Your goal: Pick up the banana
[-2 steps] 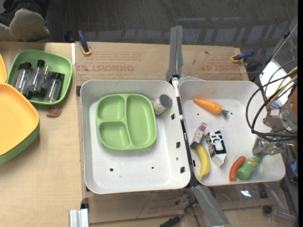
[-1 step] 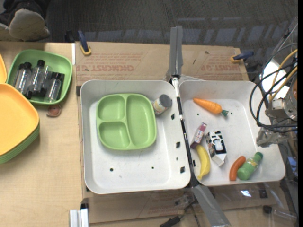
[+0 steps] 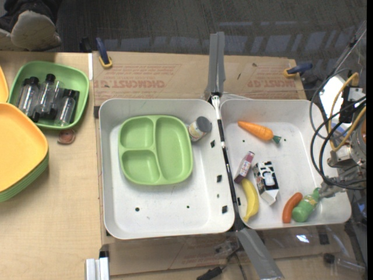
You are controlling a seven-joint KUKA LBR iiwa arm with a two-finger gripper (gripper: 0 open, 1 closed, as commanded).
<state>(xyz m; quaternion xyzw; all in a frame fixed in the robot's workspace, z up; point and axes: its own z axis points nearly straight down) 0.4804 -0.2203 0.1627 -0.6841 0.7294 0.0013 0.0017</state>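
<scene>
A green three-compartment plastic plate [image 3: 155, 150] is seen in the left white bin [image 3: 111, 174], with a small grey-capped jar [image 3: 200, 127] lying just beside the plate's upper right corner. Right of the plate, in the right white bin [image 3: 291, 118], the yellow banana [image 3: 250, 199] is found lying near the bin's lower left, close to the divider. Just above the banana a slim purple packet [image 3: 244, 166] is placed, and just to its right a black-and-white carton [image 3: 267, 181]. Farther right, an orange carrot [image 3: 259, 131], an orange-red pepper [image 3: 291, 207] and a green bottle-shaped toy [image 3: 306, 206] are seen. How far the gripper's fingers are open cannot be told; nothing is seen held.
</scene>
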